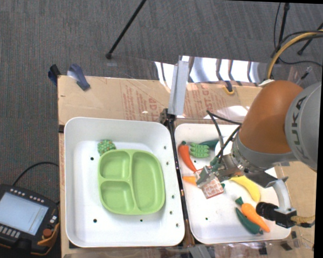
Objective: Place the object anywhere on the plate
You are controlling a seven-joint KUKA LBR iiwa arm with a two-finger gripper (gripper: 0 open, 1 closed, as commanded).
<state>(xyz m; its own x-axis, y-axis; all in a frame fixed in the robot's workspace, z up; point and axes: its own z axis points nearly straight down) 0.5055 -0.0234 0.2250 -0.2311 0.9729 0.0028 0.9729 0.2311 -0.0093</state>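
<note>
- currently the picking step is judged to be in hand: the gripper point(206, 178) is seen low in the right bin point(221, 231), at the end of the grey arm with its orange band point(265, 123).
- whether the pincer is open or closed cannot be told, since the tip is small and partly masked by the wrist; nothing can be confirmed as held.
- a small reddish, patterned square object point(214, 190) is seen just beside and below the gripper tip, touching or nearly so; it is judged to be the likely target, though this is not certain.
- other toys are seen in the same bin: an orange carrot point(186, 156) to the tip's left, a green leafy piece point(200, 150) above it, a yellow banana point(247, 186) to the right, and a second carrot with a dark green piece point(252, 218) lower right.
- the green divided plate point(131, 182) is seen in the left bin point(74, 191), well apart from the gripper, with a small green knobbly toy point(106, 146) just beside its upper left corner.
- next, a firm hold is called for, then a lift clear of the wall between the bins, a carry leftwards and a release over any compartment.
</note>
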